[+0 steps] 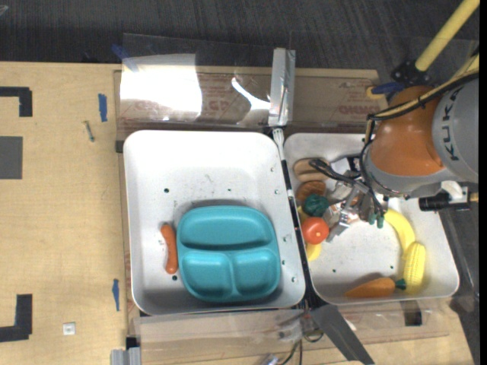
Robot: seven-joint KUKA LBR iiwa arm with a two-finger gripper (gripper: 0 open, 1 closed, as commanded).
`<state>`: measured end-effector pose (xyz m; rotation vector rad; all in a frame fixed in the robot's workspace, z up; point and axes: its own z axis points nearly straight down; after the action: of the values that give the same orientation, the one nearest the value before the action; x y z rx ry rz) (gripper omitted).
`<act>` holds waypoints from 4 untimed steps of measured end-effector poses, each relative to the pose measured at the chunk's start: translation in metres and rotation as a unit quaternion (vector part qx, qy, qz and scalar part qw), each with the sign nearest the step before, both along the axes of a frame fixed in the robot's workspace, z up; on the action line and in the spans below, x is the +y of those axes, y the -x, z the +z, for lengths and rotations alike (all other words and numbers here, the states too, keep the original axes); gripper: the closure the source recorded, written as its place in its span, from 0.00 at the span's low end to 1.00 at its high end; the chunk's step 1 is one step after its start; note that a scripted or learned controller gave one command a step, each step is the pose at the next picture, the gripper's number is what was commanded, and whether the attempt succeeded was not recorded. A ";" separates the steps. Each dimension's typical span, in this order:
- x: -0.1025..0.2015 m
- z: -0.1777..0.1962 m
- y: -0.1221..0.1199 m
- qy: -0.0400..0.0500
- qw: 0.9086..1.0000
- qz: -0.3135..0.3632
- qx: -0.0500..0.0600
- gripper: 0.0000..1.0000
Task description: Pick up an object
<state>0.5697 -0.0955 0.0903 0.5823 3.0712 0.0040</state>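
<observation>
**Claw low in the right bin, among the toy food**

From my feed I see the desk (53, 226) carrying two shallow white bins side by side. The left bin (152, 158) holds a teal divided tray (227, 252) with three compartments, sitting toward the near edge, and an orange sausage-shaped piece (170, 247) lying lengthwise just beside the tray's left side, touching or nearly touching it.

The right bin (358, 268) holds the clutter. Along its left wall I make out a brownish bread-like piece (307, 167) at the far end, then an orange-and-green item (313, 202), then a red tomato-like piece (315, 231) with a bit of yellow showing below it. On the right side lies a banana (403, 230), and just beside it, nearer the front, a yellow corn cob (415, 265). A carrot (373, 287) lies along the front wall, its green end close to the cob.

The arm (415, 139) comes in from the right, its orange band over the right bin's far corner. The claw (351, 207) sits down in the bin between the tomato-like piece and the banana, close to the tomato. At this angle I cannot tell how far it is open, nor whether anything is in its grip.
</observation>
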 end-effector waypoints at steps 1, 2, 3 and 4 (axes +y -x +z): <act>-0.002 0.000 0.035 -0.001 0.997 -0.075 -0.001 0.00; -0.002 0.013 0.031 0.000 0.997 -0.074 -0.008 1.00; 0.011 0.187 -0.009 -0.001 0.996 -0.087 -0.003 1.00; 0.083 0.169 0.089 -0.002 0.996 -0.092 0.006 1.00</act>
<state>0.4808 -0.0124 0.2594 0.8661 3.0167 0.0043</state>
